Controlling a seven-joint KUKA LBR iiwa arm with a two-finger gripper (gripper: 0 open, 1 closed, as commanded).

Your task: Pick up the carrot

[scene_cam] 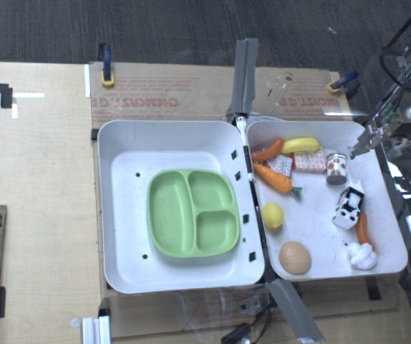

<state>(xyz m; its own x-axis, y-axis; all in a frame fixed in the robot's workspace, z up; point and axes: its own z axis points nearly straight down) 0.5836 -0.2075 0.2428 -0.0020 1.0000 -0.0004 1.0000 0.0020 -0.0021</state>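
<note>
The carrot (273, 177) lies in the right bin (395, 221); the gripper (366, 143) (claw state unclear) hovers at the rim.

You've got a dark carpeted floor (155, 16) up top, then a light wooden bench (37, 192) with blue-and-yellow clamps (105, 67) pinning down a cardboard sheet (170, 95).

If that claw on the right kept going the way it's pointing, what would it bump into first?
The gripper sits at the right bin's far right edge, pointing down and left. Its line probably meets the small can first, with the carrot farther along. Depth is hard to judge from above, so it might pass over the can.
</note>
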